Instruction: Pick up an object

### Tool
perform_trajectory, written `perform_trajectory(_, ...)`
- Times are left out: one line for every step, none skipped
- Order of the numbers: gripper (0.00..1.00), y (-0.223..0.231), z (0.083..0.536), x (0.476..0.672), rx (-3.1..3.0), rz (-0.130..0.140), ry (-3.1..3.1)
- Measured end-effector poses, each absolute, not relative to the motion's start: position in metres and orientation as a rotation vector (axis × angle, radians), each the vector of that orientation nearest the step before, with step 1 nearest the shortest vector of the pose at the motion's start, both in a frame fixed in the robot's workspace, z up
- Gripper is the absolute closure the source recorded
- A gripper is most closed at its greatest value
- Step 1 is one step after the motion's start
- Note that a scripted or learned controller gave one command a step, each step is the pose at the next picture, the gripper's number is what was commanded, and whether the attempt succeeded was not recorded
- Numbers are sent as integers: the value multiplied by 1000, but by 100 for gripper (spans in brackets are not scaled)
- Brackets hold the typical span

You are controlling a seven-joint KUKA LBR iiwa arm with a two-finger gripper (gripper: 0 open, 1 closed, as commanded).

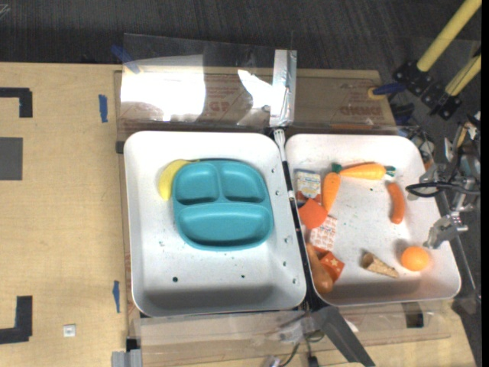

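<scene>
Gripper (442,232) sits at the right bin's (359,150) edge; whether it is open or closed cannot be told. Just down and left of it rests the orange ball (415,258), the closest thing to grab.

A tan bench top (61,228) marked with blue tape (102,107) sits before dark grey carpet (229,10).

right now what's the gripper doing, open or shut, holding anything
Gripper: at the right bin's right rim, near the orange ball; open or shut cannot be told, nothing seen held.
</scene>
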State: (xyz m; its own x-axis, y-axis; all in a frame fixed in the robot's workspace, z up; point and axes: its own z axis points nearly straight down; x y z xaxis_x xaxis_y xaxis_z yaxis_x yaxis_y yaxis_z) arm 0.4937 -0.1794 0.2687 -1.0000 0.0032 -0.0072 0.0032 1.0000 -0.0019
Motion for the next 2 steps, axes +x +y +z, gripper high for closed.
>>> perform_trajectory(0,-194,165,544,-50,5,3146)
perform_trajectory(0,-139,90,613,-54,-3,3125)
